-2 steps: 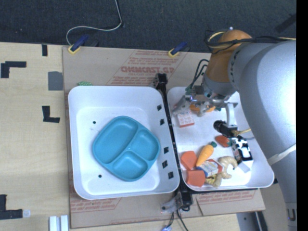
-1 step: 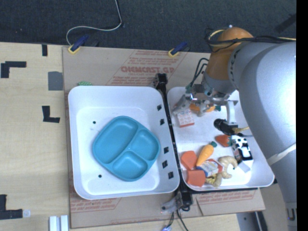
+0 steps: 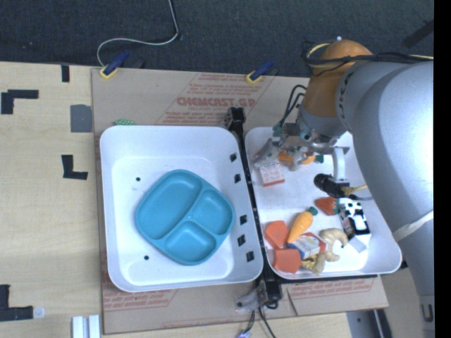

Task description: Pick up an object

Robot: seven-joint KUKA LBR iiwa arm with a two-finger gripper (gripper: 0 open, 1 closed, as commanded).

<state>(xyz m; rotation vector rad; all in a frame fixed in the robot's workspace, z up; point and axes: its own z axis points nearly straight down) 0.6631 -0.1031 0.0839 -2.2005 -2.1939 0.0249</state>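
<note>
You have the gripper (image 3: 285, 150) low over the far left part of the right bin (image 3: 384, 263); whether it is released or clenched you cannot tell from here, as the wrist hides that part. Just below it lies a small white card with red print (image 3: 272, 175), with a small orange piece (image 3: 287, 158) close under the wrist; take whichever sits squarest beneath, and descend straight; the card looks flat and thin, so it may slip out of a pinch. Well nearer the camera from the gripper lies a cluster: a carrot (image 3: 301, 224), orange with a green top; two orange-red blocks (image 3: 282, 248); a black-and-white toy (image 3: 352, 215) off to the right. Far left of the gripper, the left bin (image 3: 116, 189) holds a blue divided tray (image 3: 184, 217); leave it.
</note>
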